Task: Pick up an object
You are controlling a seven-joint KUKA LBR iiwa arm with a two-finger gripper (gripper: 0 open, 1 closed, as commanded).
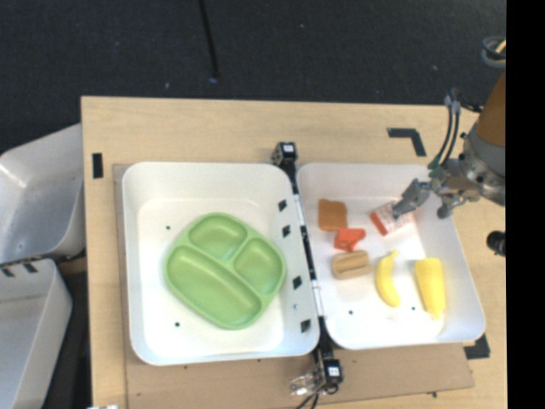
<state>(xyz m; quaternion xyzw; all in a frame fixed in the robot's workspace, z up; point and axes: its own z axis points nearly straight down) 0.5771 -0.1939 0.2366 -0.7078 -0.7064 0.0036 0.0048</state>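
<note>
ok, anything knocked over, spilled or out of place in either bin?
Nothing stands out. The green divided plate lies flat in the left bin. The food pieces sit apart in the right bin: brown square, hot dog, banana, yellow corn-like piece. The gripper is over the red and white piece.

One fixed camera hangs above the bench [213, 130], looking down at a slant from fair height. Both bins fit whole: the tool [415, 196] enters at the right over the right bin [375, 326], the left bin [153, 331] well beyond it leftward.
</note>
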